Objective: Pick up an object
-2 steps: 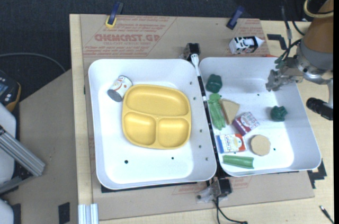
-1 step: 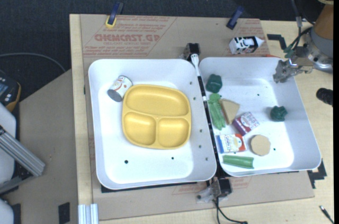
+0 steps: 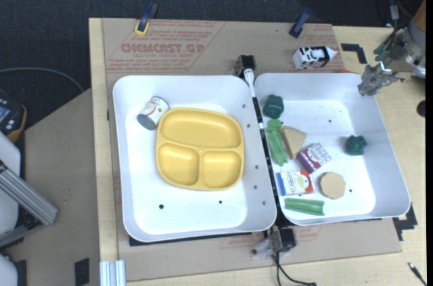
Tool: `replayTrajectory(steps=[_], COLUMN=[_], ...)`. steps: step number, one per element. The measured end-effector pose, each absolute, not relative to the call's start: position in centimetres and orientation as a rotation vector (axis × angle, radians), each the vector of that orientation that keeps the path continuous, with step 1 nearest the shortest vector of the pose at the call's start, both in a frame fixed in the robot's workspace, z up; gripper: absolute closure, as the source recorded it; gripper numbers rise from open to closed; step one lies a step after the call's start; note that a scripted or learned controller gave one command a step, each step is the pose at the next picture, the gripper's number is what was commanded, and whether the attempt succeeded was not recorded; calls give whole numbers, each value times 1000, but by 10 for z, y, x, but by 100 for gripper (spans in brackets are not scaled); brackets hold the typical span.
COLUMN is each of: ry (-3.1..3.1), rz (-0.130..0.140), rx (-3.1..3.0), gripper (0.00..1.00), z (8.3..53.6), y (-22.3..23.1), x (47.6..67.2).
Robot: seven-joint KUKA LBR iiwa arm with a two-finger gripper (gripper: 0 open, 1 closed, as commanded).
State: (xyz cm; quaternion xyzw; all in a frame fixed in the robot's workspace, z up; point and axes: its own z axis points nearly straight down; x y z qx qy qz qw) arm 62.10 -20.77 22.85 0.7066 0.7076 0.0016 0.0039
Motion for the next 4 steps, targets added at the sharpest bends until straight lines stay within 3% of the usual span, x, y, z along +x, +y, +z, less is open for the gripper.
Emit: replayTrajectory(steps=[3, 4], ry=[2232, 2224], rz=[2, 5], rx=[2217, 2215], gripper=[100, 100], z=[215, 222], y=[-37, -16], x=[612, 626])
